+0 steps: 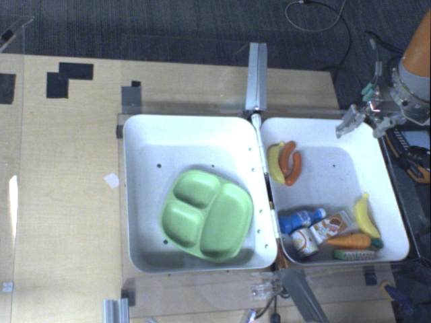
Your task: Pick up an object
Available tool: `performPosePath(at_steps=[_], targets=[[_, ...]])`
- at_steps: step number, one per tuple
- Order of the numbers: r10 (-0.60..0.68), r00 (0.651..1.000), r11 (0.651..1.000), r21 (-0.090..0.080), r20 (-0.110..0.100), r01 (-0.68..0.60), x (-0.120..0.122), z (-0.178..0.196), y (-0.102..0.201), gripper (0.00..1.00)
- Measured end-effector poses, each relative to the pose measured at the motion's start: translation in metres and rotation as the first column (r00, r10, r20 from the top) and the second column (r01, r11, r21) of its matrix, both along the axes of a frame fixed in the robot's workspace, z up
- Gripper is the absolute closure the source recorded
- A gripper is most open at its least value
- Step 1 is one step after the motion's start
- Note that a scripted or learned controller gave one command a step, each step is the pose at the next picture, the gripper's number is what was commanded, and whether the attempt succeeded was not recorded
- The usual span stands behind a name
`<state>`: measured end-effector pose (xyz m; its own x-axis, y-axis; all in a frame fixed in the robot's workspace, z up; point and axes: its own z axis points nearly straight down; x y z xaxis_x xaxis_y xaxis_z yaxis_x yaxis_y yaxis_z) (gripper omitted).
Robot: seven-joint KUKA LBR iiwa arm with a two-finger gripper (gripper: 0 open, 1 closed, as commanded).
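The right bin (387,200) holds the pickable things: a sausage (291,162) touching a banana (275,164) near its upper left, a second banana (367,215) at the right wall, and a blue bottle (302,219), a carton (323,232) and a carrot (350,241) crowded along the near edge. The left bin (145,180) carries a green tray (207,214). The pincer (367,120) hangs over the right bin's far right corner, apart from everything; whether its tips are apart or together I cannot tell.

- Black cable (316,12) loops on the dark floor beyond my bench's far edge.
- Black squares (67,78) mark the bench's far left corner.
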<state>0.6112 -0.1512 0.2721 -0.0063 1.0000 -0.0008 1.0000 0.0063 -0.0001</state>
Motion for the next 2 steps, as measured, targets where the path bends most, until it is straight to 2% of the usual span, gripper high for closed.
performPosePath(at_steps=[1,2], targets=[[0.007,1.0,1.0,0.0,0.002,-0.007,0.002,0.01,0.001,1.0],[0.116,0.993,0.993,-0.001,0.005,-0.116,-0.037,0.135,0.041,1.0]])
